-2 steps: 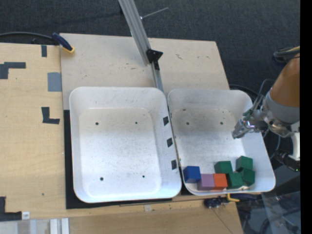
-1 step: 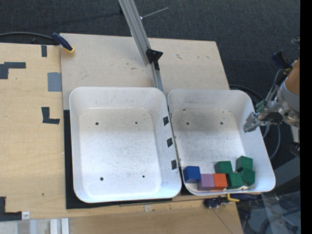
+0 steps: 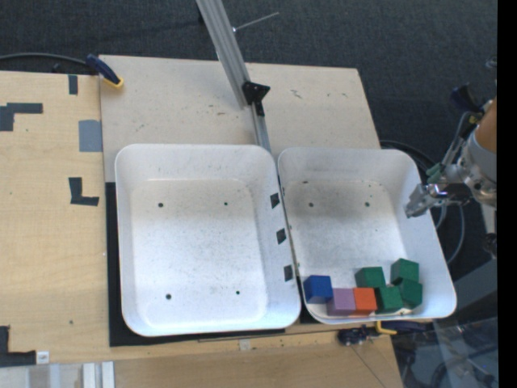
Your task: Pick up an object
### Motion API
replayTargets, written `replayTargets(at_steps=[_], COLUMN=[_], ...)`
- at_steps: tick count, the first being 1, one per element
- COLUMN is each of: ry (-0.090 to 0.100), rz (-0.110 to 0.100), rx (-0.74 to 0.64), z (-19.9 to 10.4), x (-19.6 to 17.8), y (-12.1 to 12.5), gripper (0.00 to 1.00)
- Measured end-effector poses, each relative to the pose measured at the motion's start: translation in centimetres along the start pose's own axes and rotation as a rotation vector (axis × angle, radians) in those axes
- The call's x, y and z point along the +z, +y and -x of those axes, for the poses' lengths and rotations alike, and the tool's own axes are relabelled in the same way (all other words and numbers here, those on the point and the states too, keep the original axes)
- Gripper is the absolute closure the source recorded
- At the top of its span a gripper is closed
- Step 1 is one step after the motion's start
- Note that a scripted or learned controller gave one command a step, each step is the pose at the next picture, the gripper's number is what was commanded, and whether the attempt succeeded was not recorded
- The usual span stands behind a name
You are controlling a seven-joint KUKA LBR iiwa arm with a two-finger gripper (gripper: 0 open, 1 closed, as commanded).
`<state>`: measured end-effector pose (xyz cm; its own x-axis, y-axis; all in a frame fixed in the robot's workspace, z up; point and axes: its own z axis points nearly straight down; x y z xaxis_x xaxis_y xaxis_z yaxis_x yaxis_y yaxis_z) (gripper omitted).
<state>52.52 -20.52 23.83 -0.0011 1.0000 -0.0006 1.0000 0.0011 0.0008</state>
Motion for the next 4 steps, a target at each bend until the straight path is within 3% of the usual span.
replayTargets(at_steps=[3,4], ry=[0.002,0.001], rz=[-0.001,-0.004], rx=[-0.006,-0.005], z=[-15.7,-20.2], x=[-1.5,-0.1], y=[2.9,3.7], gripper=[1.00,1.00])
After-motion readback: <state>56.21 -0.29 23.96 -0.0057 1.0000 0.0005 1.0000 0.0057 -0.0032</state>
